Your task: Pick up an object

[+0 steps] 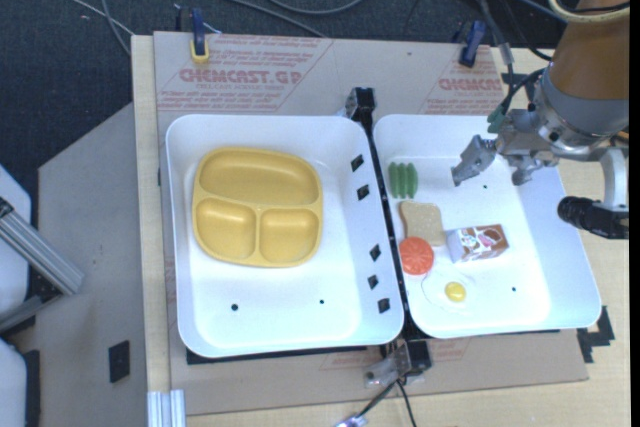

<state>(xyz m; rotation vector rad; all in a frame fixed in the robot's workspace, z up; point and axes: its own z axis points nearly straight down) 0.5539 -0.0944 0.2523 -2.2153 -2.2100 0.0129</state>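
Observation:
In the right bin (540, 245) lie several toy foods: a green pea pod (403, 179), a tan bread slice (423, 221), a red tomato (417, 256), a fried egg with yellow yolk (453, 292) and a small brown-and-white packet (478, 242). My gripper (496, 165) hangs over the back of this bin, up and to the right of the packet, open, with nothing between its two grey fingers (468, 162).
The left bin (200, 315) holds a yellow three-compartment plate (258, 206). A black divider with clips (372, 205) runs between the bins. Blue clamps (199, 31) hold the cardboard base at the back. The right bin's front right part is bare.

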